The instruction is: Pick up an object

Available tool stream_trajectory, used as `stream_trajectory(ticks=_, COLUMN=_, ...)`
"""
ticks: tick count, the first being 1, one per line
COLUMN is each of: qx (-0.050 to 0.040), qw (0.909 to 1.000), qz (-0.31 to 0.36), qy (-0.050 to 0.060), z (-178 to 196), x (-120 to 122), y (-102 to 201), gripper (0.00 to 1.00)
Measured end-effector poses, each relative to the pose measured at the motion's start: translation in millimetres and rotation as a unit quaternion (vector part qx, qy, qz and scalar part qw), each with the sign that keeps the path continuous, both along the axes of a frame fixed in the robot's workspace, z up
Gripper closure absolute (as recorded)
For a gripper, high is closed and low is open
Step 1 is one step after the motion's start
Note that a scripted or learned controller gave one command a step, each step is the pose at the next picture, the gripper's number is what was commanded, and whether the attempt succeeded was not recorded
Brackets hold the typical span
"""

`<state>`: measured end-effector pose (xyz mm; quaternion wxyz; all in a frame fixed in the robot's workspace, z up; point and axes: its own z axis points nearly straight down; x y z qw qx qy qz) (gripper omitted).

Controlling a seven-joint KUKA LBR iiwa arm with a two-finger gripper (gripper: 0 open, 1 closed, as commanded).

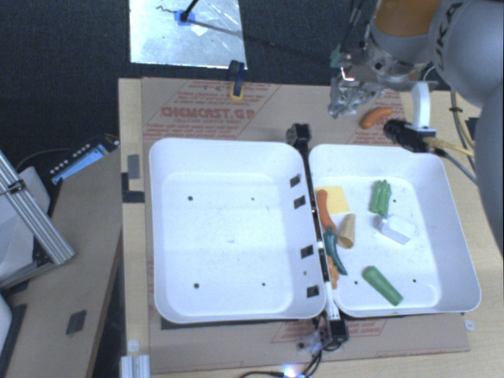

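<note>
Gripper [346, 101] hangs above the cardboard sheet [205, 110], just past the far rim of the right bin [429, 262], toward that bin's far left corner. Blurred and small, so whether it is wide or narrow cannot be told; nothing visible in its grasp. Grey arm [465, 30] with the orange band rises beyond the right bin's far edge.

Orange sausage-shaped piece [376, 116] lies outside the right bin, on the cardboard just beyond its far rim and just beside the gripper.

Inside the right bin:
- yellow block [335, 200], far left part
- orange stick [323, 209], against the left wall
- tan cone [346, 230], left of centre
- teal curved piece [332, 250], along the left wall, just below the cone
- green ribbed piece [381, 197], far centre
- white block [396, 228], centre, near the green ribbed piece
- green long piece [382, 284], near edge, lying apart

Left bin [228, 235] touches the right bin's left wall.
</note>
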<state>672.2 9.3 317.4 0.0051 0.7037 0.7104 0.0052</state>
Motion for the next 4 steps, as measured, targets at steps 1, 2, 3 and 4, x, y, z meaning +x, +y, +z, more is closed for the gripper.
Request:
stream_trajectory(ticks=1, qx=0.0005, qw=1.0000, qz=-0.001, qy=0.004, z=41.6, x=-3.3, y=86.4, gripper=1.00)
stream_trajectory(ticks=2, qx=0.0003, qw=1.0000, qz=-0.004, qy=0.004, z=103.6, x=-3.4, y=63.9, gripper=1.00)
stream_trajectory(ticks=3, qx=-0.0004, qw=1.0000, qz=-0.006, qy=0.005, z=132.7, x=-4.8, y=-17.2, gripper=1.00)
stream_trajectory(ticks=4, qx=-0.0008, qw=1.0000, qz=-0.005, qy=0.002, z=210.2, x=-3.7, y=-43.3, gripper=1.00)
